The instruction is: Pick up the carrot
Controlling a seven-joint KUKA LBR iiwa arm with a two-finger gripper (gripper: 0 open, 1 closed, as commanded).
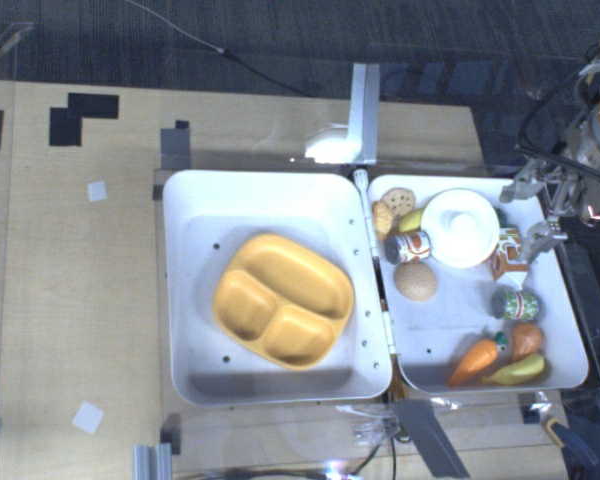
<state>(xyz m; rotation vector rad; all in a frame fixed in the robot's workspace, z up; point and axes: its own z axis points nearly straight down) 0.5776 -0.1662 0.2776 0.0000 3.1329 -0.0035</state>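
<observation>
Lying in right bin [580, 353] near front wall, carrot [474, 361] touches banana [516, 371]. Looks light, stiff, smooth plastic; pinch mid-body across width. Tool [550, 213] well apart, fingers spread, nothing held.

The small orange toy carrot with a green leafy top [476, 359] lies flat in the right-hand shallow white bin [435, 340], near that bin's front edge toward its front-right corner. It lies aslant, leafy end up-right, tapered tip pointing down-left.
</observation>
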